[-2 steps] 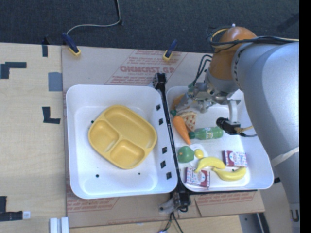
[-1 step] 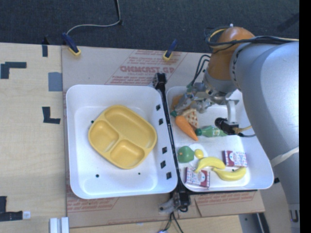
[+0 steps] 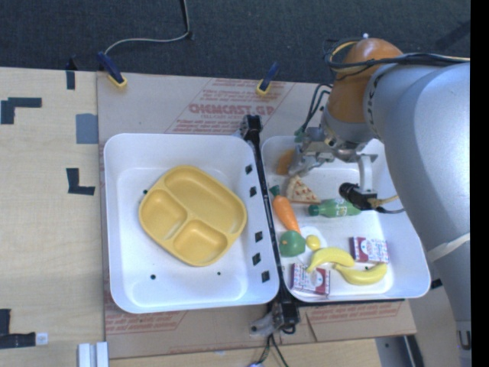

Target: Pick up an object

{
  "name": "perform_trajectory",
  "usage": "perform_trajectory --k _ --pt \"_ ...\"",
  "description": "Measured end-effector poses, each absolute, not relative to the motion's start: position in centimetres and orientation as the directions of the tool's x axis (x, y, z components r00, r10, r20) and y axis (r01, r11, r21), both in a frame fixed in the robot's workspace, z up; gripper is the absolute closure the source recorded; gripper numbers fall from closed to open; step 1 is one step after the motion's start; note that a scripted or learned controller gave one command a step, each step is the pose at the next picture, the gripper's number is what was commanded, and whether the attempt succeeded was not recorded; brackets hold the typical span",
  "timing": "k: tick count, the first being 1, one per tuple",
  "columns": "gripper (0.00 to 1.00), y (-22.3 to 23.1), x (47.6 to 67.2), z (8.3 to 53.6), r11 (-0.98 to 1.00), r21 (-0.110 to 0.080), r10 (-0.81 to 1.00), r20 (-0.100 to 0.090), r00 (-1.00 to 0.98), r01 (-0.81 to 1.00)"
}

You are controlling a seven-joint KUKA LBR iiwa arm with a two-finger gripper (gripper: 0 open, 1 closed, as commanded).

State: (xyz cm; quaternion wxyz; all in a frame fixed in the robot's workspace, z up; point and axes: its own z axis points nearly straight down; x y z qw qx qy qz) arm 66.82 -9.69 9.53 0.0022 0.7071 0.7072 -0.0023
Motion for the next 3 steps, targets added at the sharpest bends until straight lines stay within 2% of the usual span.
perform_trajectory --k 1,2,3 --pt "0.0 -9.71 66.81 9.52 0.0 0.0 1.0 -0.007 0.0 1.0" --pt "0.0 -9.56 66.83 8.54 0.001 -0.001 1.0 -0.003 -0.001 1.0" --pt "1.0 -9.87 66.53 9.44 0.002 -0.016 1.0 -0.006 -0.002 1.0"
